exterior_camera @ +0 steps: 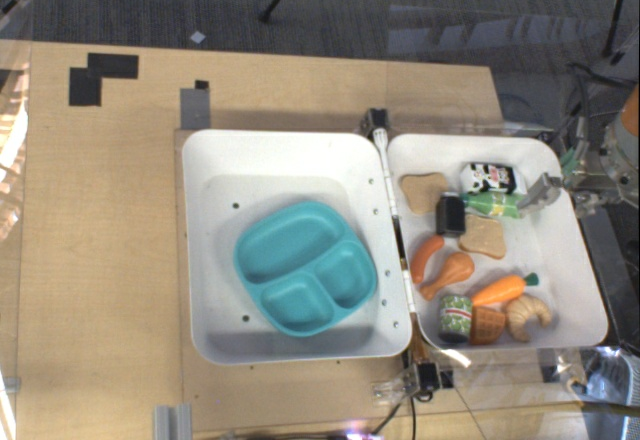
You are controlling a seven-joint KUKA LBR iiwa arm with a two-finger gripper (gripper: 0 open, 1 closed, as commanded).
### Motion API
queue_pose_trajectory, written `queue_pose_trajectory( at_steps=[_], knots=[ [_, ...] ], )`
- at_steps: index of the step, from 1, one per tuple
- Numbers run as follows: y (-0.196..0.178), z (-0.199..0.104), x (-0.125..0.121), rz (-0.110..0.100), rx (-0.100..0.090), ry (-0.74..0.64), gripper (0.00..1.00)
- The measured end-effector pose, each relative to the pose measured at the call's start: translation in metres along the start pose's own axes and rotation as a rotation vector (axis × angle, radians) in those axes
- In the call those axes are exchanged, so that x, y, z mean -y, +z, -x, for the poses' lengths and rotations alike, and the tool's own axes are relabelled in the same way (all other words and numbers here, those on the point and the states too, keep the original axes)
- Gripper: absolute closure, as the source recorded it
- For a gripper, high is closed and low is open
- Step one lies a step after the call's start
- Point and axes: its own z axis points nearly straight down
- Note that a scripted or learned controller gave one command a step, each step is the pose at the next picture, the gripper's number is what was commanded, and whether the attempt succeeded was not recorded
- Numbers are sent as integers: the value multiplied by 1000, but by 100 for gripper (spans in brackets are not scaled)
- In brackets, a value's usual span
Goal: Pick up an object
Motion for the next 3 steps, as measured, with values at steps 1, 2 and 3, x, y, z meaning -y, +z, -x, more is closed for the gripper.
queue_pose_trajectory(
  at_steps=[1, 2, 3],
  knots=[
    [100, 9, 42, -8, -2, 119, 0],
    [148, -59, 53, 6, 1, 212, 0],
    [136, -60, 48, 16, -1, 209, 100]
  ],
)
